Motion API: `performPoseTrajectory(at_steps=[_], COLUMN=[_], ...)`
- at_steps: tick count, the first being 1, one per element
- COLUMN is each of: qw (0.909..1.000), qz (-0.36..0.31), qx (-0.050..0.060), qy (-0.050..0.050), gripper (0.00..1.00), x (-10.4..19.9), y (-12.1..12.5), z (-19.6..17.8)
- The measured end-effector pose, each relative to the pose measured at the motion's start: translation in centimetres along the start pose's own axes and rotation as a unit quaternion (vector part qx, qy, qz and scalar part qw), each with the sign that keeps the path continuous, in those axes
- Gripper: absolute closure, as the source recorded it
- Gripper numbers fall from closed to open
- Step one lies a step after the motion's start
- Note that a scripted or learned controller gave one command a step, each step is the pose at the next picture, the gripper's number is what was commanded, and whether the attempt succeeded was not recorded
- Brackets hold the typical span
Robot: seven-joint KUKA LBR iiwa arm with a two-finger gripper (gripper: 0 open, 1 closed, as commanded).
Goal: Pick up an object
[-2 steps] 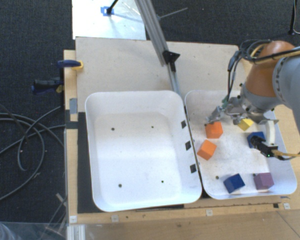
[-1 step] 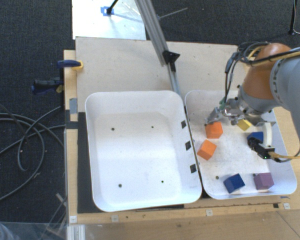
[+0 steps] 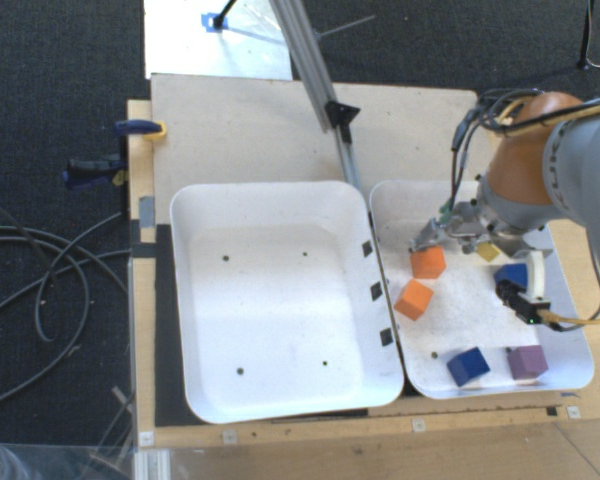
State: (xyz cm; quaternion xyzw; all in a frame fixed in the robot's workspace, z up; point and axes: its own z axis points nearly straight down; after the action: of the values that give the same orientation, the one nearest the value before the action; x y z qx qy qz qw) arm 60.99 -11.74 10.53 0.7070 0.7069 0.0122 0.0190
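Observation:
My gripper [image 3: 448, 236] hangs over the upper part of the right bin [image 3: 570, 368], below the grey wrist with its orange band. An orange block [image 3: 428, 262] lies just below and slightly left of the gripper, close to it. A second orange block [image 3: 413, 299] sits a little lower, near the bin's left wall. A blue cube [image 3: 468, 365] and a purple cube [image 3: 527, 361] rest near the bin's front edge. A small yellow piece [image 3: 488, 252] and another blue object [image 3: 513, 274] lie right of the gripper, partly hidden by cabling.
The left bin [image 3: 195, 228] stands beside the right one, with black clips along their shared wall. A slanted metal pole [image 3: 310, 53] crosses the back of the bench. Cables [image 3: 550, 318] loop from the arm over the right bin's right side.

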Motion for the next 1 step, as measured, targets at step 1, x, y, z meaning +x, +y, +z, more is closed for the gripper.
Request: performPoseTrajectory(at_steps=[1], qw=[1.0], qz=[-0.003], qx=[0.008], qy=[0.005], gripper=[0.0], x=[-0.4], y=[0.9], z=[0.13])
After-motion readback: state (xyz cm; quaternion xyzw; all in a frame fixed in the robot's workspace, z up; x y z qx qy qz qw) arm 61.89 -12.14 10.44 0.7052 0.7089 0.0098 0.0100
